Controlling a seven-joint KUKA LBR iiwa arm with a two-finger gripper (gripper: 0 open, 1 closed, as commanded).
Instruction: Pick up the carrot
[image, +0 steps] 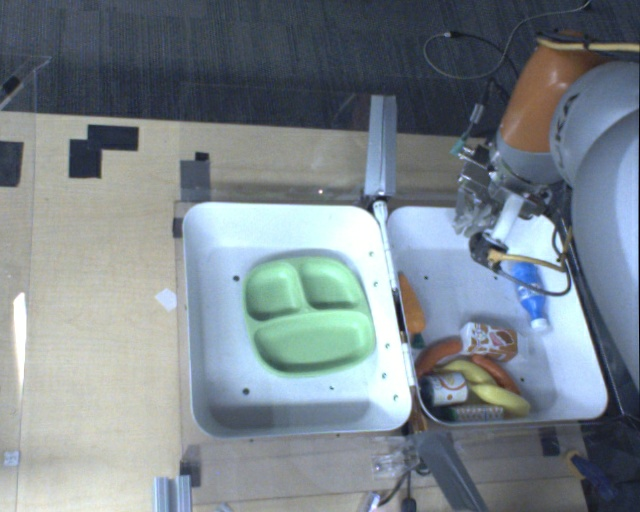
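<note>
Fingers (478, 232) of the grey arm's gripper hang over the far part of the right shallow white bin (590, 385), toward twelve o'clock of its floor, and whether they are spread or pressed together cannot be told from this slant, for the wrist hardware and cables crowd them; nothing can be seen between them. Above the wrist sits the orange band (528, 100) of the arm, which comes in from three o'clock. The slim orange carrot (410, 306) lies along the nine o'clock wall of the right bin, its length running roughly twelve to six, well apart from the fingers. At about three o'clock in that bin lies a small clear plastic bottle with a blue cap and label (530, 300). Toward six o'clock a heap gathers: a yellow banana (490, 393), a red-orange sausage-like piece (440, 352), a small printed carton (490, 340) and a dark little box (444, 391), touching one another. The left shallow white bin (215, 400) holds a pale green three-compartment plastic tray (308, 312) near its middle. Both bins rest on the light wooden table (90, 330), with a metal rail (380, 145) rising between them at twelve o'clock.
</note>
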